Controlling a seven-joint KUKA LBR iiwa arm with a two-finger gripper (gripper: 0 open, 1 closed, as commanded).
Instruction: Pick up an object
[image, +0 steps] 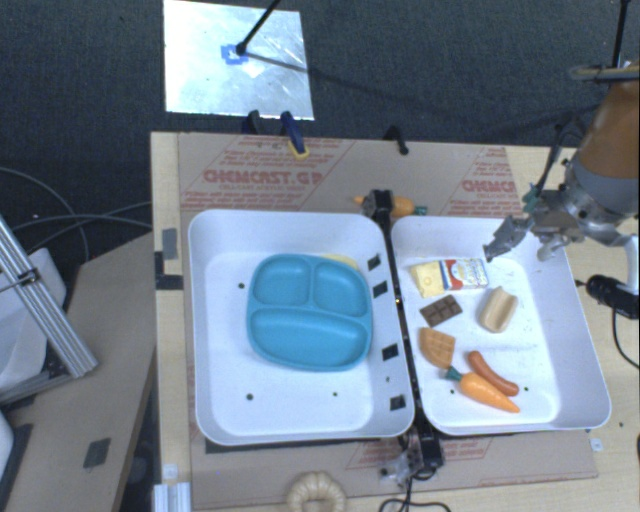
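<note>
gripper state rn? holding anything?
Gripper: jaws spread open, nothing between them. It hangs over the far right corner of the right bin, above and clear of the food items.

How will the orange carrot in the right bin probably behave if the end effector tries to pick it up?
The carrot looks like a smooth, glossy toy, so it is probably stiff and light. Its rounded, tapering body may slip between two fingers or roll on the bin floor. It lies close beside the red sausage, so a push could disturb both.
</note>
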